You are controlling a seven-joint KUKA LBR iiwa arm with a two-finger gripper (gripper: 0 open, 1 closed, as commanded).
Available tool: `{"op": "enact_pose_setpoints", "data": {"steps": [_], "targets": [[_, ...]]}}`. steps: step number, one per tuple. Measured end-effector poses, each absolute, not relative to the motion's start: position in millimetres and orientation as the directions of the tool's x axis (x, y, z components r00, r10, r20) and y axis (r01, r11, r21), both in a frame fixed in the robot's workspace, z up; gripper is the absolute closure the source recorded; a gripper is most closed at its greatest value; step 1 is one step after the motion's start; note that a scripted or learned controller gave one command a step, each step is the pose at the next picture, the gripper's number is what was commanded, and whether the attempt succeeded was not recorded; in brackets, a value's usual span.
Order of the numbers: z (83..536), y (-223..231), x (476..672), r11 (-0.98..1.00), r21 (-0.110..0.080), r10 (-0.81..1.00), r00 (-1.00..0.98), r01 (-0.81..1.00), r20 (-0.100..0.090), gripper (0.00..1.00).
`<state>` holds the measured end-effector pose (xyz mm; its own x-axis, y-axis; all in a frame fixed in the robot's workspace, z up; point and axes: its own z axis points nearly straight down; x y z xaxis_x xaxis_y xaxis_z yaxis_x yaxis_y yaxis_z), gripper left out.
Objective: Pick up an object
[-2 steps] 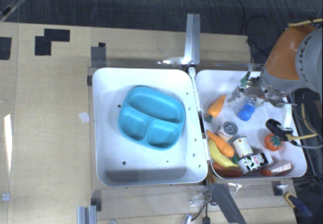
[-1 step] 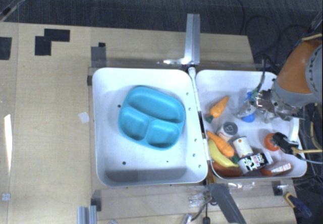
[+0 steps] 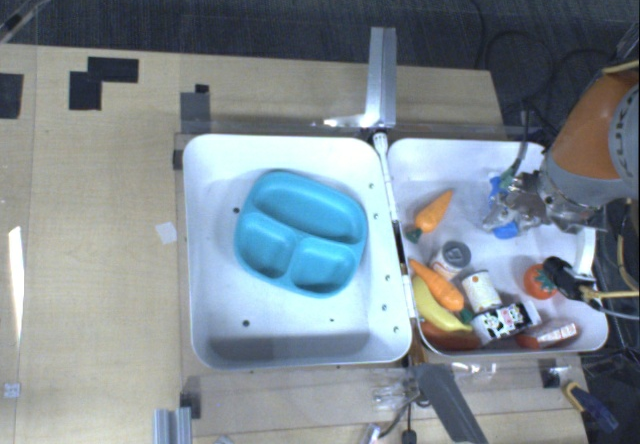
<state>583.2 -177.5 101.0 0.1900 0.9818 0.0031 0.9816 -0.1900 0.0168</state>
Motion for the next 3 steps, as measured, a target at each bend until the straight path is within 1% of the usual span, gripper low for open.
{"op": "enact_pose_setpoints", "data": {"steps": [1, 2, 3], "targets": [[87.8, -168.1, 620.7, -0.250, -0.017, 0.968, 0.250, 0.968, -0.001, 1.00], [88.6, -85.2, 621.6, -0.459, 0.004, 0.889, 0.459, 0.889, 0.004, 1.00], [186.8, 4.9, 667.9, -0.427, 0.006, 0.904, 0.427, 0.904, 0.003, 1.00]]}}
